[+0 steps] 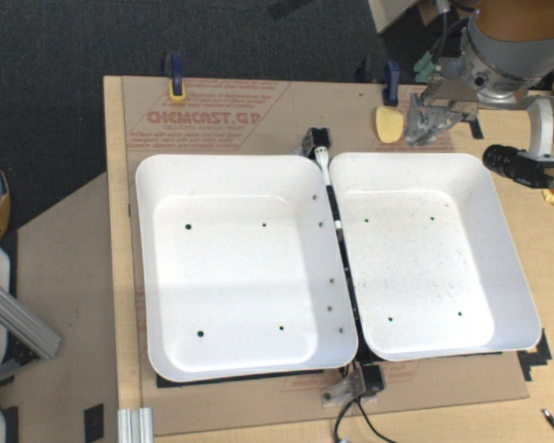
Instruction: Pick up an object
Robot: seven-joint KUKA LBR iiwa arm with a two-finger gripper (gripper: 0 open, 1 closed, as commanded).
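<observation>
My claw [427, 127] hangs just past the far rim of the right bin [415, 160], over the brown board [203, 116] and not over the bin's floor. From this angle I cannot tell whether it is spread or pressed together, and I see nothing gripped in it. The thing to pick up, a small yellow lump [389, 125], lies on the board just beyond the right bin's far left corner, close beside my claw on the side towards the left bin [222, 162]; whether it touches my claw I cannot tell. A blue clamp [391, 81] stands on the board's edge a little further from the right bin than the lump. The orange band [522, 3] of my arm sits above the right bin's far right corner. A black clip [316, 140] sits at the far end of the seam where the right bin meets the left bin. A few small dark dots mark the right bin's floor
</observation>
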